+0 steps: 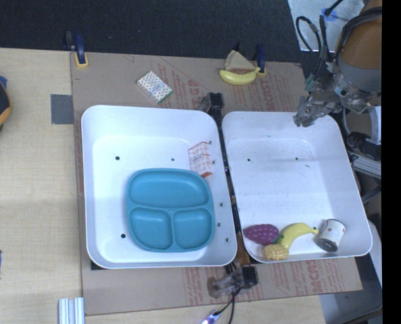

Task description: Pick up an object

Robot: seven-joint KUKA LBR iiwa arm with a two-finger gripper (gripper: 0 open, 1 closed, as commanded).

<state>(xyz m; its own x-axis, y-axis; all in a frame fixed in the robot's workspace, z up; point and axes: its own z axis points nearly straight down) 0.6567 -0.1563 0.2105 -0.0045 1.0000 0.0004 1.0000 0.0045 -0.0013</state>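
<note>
Grey tool hovers at the right bin's one-o'clock corner, grip state unclear; approach step. Next: travel toward the toy banana at five o'clock.

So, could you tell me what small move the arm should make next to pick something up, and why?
Probably travel toward the near edge of the right bin. The gripper sits over that bin's far right corner, with nothing between its fingers, while the banana, purple fruit, corn and small can are clustered along the near edge.
</note>
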